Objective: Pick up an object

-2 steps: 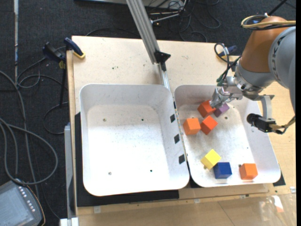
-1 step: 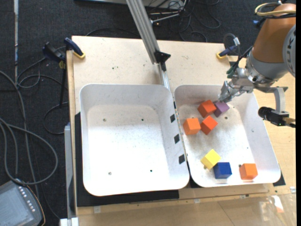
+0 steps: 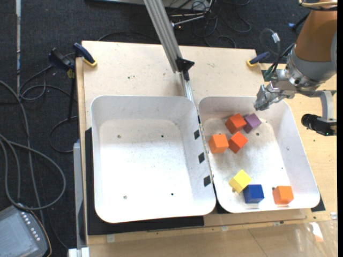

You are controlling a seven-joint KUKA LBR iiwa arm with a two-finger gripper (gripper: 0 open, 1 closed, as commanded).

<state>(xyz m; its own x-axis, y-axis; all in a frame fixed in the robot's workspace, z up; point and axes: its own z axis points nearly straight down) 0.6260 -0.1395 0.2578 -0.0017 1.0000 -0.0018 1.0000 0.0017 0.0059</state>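
Note:
The right bin (image 3: 300,159) holds several small blocks. A purple block (image 3: 252,122) lies near its far edge, beside an orange-red block (image 3: 235,123). Two more orange blocks (image 3: 218,142) (image 3: 238,141) sit just in front of them. A yellow block (image 3: 240,180), a blue block (image 3: 253,193) and an orange block (image 3: 283,195) lie near the front edge. My gripper (image 3: 263,101) hangs over the far edge of this bin, just behind and right of the purple block, with nothing visibly held.
The left bin (image 3: 107,122) stands beside the right one on the wooden bench. A slanted metal pole (image 3: 163,28) crosses the back and ends between the bins. Clamps (image 3: 86,55) (image 3: 259,59) sit at the bench's far corners.

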